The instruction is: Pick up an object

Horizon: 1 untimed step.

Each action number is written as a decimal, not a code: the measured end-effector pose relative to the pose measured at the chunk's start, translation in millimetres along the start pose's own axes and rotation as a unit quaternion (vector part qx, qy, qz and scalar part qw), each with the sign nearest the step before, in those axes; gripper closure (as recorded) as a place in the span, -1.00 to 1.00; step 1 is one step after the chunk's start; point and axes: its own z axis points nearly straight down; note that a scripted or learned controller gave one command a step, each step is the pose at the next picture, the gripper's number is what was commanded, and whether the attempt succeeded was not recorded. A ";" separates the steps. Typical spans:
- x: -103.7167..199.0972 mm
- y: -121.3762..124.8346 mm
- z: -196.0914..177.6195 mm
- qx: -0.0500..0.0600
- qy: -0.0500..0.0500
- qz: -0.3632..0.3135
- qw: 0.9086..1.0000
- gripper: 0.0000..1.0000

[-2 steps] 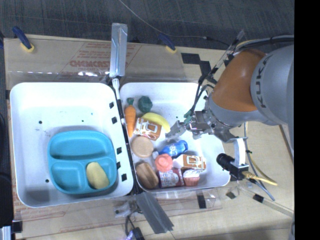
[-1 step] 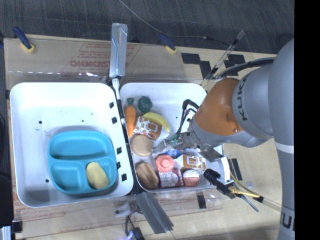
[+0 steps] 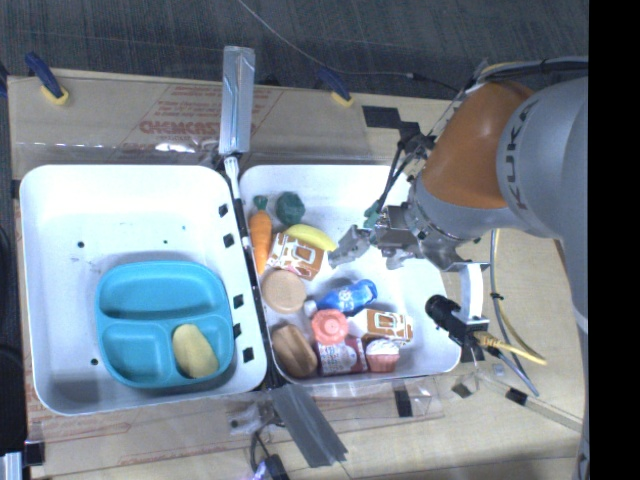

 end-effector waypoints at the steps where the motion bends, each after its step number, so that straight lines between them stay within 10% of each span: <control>1: -0.6 53.9 54.9 0.004 0.001 -0.047 0.999 -1.00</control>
